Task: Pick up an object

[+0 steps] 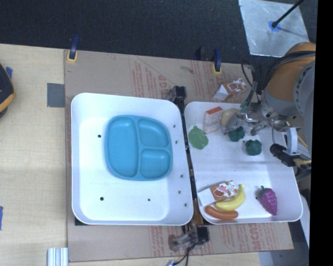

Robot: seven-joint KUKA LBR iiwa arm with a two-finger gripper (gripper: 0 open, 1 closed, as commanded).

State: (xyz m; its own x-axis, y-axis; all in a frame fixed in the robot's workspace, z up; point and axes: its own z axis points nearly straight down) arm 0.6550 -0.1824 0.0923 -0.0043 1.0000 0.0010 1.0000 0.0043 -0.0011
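My gripper (244,118) hangs over the far part of the right bin (285,177), reaching in from the right. Just below it lies a dark green vegetable toy (236,133), and a second dark green piece (253,147) sits a little nearer the front. A pale round object (228,116) and a red and white box (212,119) lie just left of the gripper. A light green leafy toy (198,138) rests by the bin's left wall. No object can be seen held in the gripper.
At the right bin's front lie a banana (232,201), a small carton (224,189), a sausage (221,214) and purple grapes (268,200). The left bin (83,170) holds a blue divided plate (137,147). A snack packet (232,89) lies behind the right bin.
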